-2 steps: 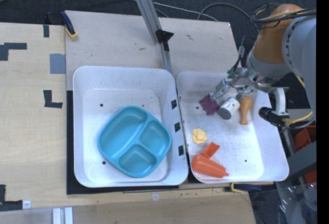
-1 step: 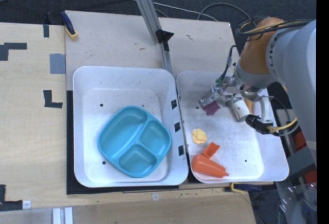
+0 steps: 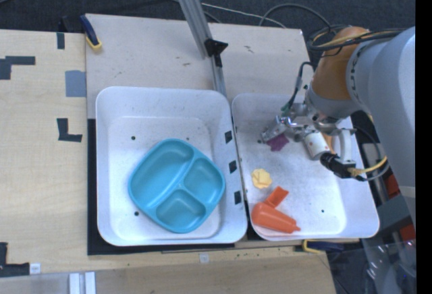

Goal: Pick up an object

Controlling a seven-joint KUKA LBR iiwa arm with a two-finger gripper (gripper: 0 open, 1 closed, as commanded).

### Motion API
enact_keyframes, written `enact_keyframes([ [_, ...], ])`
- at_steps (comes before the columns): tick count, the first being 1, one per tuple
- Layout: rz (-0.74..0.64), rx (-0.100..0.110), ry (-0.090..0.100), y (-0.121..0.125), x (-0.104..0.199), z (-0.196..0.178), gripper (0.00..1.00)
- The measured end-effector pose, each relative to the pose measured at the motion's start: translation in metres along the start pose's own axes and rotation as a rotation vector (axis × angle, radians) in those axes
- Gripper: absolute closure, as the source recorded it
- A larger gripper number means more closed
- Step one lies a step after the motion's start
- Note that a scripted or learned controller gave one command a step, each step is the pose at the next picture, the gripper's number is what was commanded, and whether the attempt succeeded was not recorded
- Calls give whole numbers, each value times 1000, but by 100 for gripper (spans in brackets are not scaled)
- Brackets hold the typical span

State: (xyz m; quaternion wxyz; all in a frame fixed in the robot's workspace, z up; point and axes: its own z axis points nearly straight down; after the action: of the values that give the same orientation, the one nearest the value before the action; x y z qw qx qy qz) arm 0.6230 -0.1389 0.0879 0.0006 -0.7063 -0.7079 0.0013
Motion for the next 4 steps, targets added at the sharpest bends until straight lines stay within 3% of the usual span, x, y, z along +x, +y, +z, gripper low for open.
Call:
enact_keyframes([
  [1, -1, 0, 0, 0, 0, -10, 100],
  [3, 0, -6, 1, -8, 9, -100, 100],
  [4, 1, -8, -1, -8, -1, -156, 100],
])
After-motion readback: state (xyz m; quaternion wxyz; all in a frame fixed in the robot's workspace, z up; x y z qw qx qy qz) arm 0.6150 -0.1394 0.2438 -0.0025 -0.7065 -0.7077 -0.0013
